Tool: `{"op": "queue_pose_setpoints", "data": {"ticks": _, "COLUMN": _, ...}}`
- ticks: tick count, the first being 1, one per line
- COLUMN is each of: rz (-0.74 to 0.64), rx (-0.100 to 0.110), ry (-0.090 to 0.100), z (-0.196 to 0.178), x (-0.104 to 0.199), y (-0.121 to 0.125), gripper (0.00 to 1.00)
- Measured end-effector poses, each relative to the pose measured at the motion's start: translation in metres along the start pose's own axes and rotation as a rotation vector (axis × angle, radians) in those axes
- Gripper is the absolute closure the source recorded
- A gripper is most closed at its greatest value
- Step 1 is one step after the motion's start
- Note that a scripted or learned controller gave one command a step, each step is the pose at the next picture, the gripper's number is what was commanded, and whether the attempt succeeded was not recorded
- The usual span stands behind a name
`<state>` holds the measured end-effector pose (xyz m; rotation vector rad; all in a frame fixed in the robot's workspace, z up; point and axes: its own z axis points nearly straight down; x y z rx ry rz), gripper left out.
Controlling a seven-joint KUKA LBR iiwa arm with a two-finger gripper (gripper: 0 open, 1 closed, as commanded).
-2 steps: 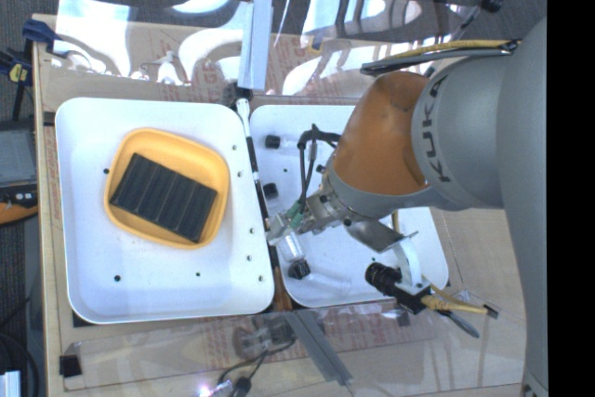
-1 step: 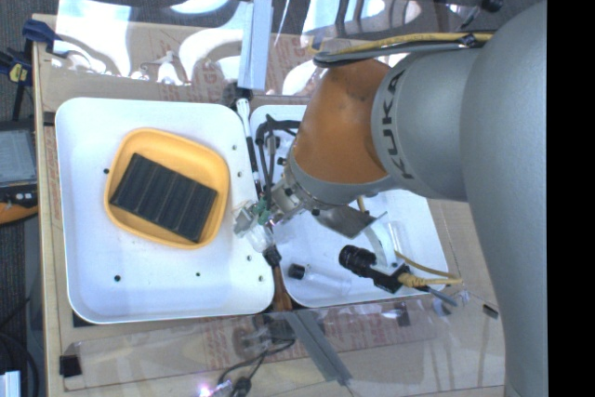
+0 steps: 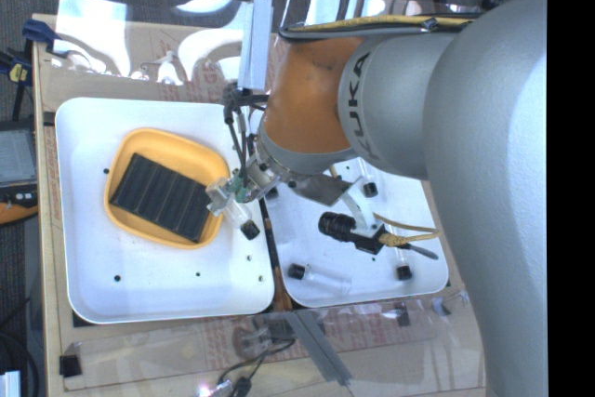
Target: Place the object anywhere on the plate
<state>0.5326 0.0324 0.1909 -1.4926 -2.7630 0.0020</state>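
Note:
A yellow plate [image 3: 139, 152] lies in the left white bin [image 3: 84, 274]. On it rests a dark ribbed rectangular slab [image 3: 160, 196], lying flat and turned at a slant. My gripper [image 3: 227, 193] hangs at the plate's right rim, right beside the slab's right end. Whether it touches the slab is unclear from this angle. The grey and orange arm reaches in from the right, above the divide between the bins.
The right white bin [image 3: 423, 279] is largely covered by the arm. A small pale translucent thing [image 3: 325, 278] lies near its front edge. Bare white floor in the left bin surrounds the plate, widest in front.

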Motion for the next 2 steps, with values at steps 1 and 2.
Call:
{"op": "queue_pose_setpoints", "data": {"ticks": 1, "rz": 0.001, "rx": 0.000, "ry": 0.000, "z": 0.000, "x": 0.000, "y": 0.000, "gripper": 0.00}}
{"op": "queue_pose_setpoints", "data": {"ticks": 2, "rz": 0.015, "rx": -0.001, "ry": 0.001, "z": 0.000, "x": -0.054, "y": -0.002, "gripper": 0.00}}
